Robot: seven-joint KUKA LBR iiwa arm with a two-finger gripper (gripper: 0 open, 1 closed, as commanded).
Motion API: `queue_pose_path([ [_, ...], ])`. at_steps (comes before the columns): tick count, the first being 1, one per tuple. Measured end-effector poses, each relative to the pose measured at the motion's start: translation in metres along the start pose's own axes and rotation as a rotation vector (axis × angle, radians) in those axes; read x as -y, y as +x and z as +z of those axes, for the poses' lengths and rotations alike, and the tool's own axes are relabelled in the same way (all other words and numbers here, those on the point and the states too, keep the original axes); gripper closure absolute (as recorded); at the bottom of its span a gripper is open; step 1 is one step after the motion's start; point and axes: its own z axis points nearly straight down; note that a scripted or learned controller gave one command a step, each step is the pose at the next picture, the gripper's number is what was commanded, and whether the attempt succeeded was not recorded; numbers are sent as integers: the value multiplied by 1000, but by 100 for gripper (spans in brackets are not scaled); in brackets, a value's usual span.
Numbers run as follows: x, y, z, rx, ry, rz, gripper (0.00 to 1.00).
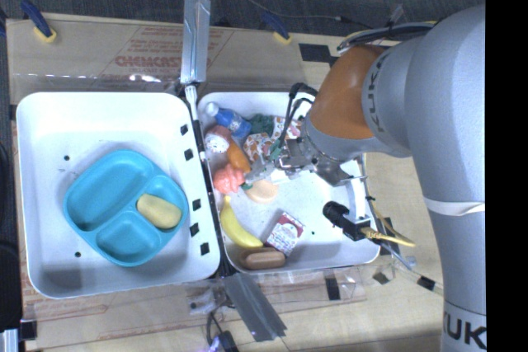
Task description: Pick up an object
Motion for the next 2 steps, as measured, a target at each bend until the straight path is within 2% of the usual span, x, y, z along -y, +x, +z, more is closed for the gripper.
queue_pose_path([
  [1, -49, -6, 24, -1, -2, -197, 0],
  [2, -50, -6, 13, -1, -3, -201, 100],
])
